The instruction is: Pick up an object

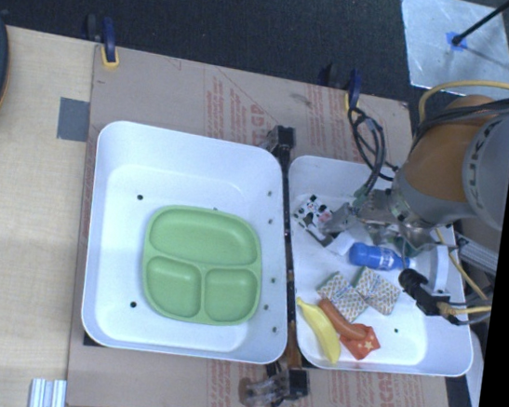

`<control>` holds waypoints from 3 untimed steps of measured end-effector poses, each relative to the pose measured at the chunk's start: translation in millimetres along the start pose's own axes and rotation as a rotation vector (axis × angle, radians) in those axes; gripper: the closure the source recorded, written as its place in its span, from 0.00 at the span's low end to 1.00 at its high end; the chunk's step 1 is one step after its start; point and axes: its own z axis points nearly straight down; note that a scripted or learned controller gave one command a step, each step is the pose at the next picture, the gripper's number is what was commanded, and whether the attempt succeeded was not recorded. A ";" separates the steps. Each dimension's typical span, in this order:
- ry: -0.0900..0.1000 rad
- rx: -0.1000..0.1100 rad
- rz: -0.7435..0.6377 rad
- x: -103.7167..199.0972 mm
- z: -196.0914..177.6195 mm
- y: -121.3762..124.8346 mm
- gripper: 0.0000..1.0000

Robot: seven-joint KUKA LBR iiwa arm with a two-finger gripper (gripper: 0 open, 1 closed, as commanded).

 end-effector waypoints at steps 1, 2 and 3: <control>-0.005 -0.008 0.002 -100.6 6.3 57.7 0.00; -0.002 0.011 0.001 -98.5 19.7 -20.9 0.00; 0.003 0.025 -0.003 -65.2 26.8 48.9 0.00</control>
